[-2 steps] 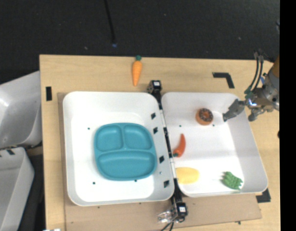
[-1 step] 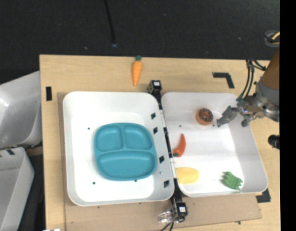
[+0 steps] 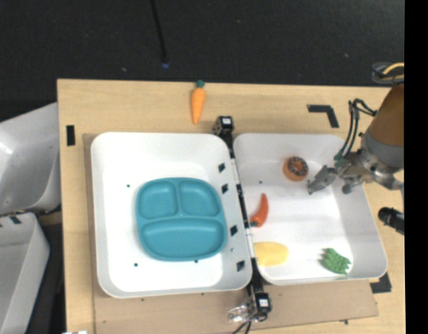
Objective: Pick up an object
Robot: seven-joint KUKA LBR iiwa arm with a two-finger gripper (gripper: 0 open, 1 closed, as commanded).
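Gripper [image 3: 333, 178] hovering over right bin [image 3: 304, 256], fingers spread, gripping nothing. Nearest candidate, round brown donut-like object [image 3: 296, 168], sitting just beside it at about 10 o'clock. Red pepper [image 3: 259, 210] lying farther out at 8 o'clock, long axis near vertical.

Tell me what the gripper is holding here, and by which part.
Nothing. The gripper hangs open over the right bin, beside the brown donut, with nothing between its fingers.

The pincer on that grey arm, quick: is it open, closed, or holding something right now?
Pincer: open, holding nothing; it hangs over the right white bin, beside the small round brown-and-orange toy.
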